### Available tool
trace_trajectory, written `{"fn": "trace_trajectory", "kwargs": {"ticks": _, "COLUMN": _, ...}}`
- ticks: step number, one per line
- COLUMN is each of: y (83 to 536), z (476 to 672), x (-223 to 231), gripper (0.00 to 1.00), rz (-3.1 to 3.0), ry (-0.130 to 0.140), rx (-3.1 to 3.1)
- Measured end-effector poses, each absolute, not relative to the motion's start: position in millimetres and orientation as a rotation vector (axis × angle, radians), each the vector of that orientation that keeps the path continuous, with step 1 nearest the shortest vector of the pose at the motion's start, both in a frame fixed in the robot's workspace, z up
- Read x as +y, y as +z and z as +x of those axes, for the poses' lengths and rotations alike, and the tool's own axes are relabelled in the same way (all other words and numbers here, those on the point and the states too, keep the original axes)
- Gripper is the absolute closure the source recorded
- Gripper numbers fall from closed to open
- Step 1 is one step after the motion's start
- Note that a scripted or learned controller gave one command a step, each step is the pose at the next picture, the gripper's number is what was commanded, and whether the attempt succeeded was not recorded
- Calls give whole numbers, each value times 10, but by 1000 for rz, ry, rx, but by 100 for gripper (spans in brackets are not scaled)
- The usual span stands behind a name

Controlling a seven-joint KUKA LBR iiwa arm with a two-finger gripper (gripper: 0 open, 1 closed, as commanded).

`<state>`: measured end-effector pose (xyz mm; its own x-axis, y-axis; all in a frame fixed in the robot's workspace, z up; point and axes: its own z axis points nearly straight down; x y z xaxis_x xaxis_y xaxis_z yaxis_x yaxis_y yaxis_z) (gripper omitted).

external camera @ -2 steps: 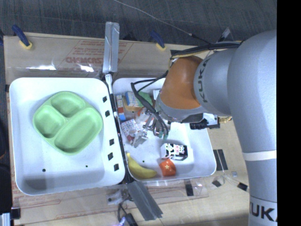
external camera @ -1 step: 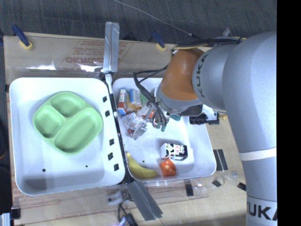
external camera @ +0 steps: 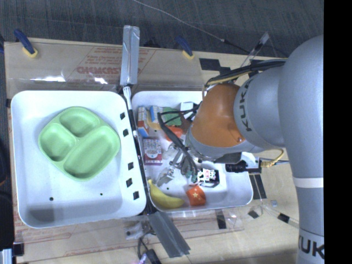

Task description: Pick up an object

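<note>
The claw [external camera: 177, 168] is lowered into the cluttered right white bin [external camera: 242, 194]; its state cannot be told. A yellow banana [external camera: 164, 198] is seen against the bin's 6 o'clock rim.

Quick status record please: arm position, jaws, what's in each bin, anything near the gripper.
arm: over the right bin, reaching in from the right
gripper: low among the clutter in the right bin
jaws: cannot tell open or shut
left bin: green divided plate
right bin contents: banana at the front edge, red object beside it, small packets at the back
held: nothing visibly held
</note>
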<state>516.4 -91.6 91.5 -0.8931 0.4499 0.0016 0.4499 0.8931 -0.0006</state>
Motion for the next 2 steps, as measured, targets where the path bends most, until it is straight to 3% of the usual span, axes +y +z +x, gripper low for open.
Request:
{"fn": "trace_trajectory", "kwargs": {"ticks": 1, "y": 923, "z": 5867, "x": -1172, "gripper": 0, "rz": -1019, "ry": 0, "rx": -2972}}
{"fn": "trace_trajectory", "kwargs": {"ticks": 2, "y": 974, "z": 5561, "x": -1048, "gripper": 0, "rz": -1203, "ry": 1, "rx": -2898}}
